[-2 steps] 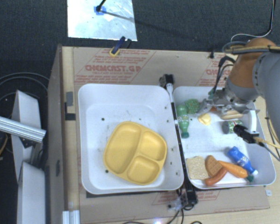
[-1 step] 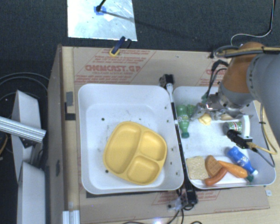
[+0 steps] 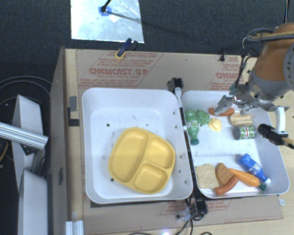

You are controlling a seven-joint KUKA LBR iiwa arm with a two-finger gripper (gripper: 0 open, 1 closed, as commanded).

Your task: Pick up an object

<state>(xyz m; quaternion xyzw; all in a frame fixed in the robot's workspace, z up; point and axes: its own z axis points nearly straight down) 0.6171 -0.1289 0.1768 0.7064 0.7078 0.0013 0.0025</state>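
Observation:
My gripper [image 3: 229,102] hangs over the far part of the right bin [image 3: 274,153], just above a small orange-red sausage [image 3: 224,112] and a beige bun-like piece [image 3: 241,119]. Close by lie a green can [image 3: 244,131], a yellow chunk [image 3: 215,125], a broccoli piece [image 3: 203,117] and a green bottle [image 3: 192,127]. Near the front of that bin are a blue bottle [image 3: 252,168], a carrot [image 3: 245,176], a bread slice [image 3: 206,176], a brown cookie [image 3: 223,172] and another sausage [image 3: 225,186]. Nothing shows in the gripper's hold.
The left bin [image 3: 95,131] holds a yellow compartment plate [image 3: 142,158]. A divider rail [image 3: 185,131] runs between the bins. The grey arm with its orange band [image 3: 279,58] enters from the upper right. A black and white fitting [image 3: 272,131] sticks out over the right bin's right side.

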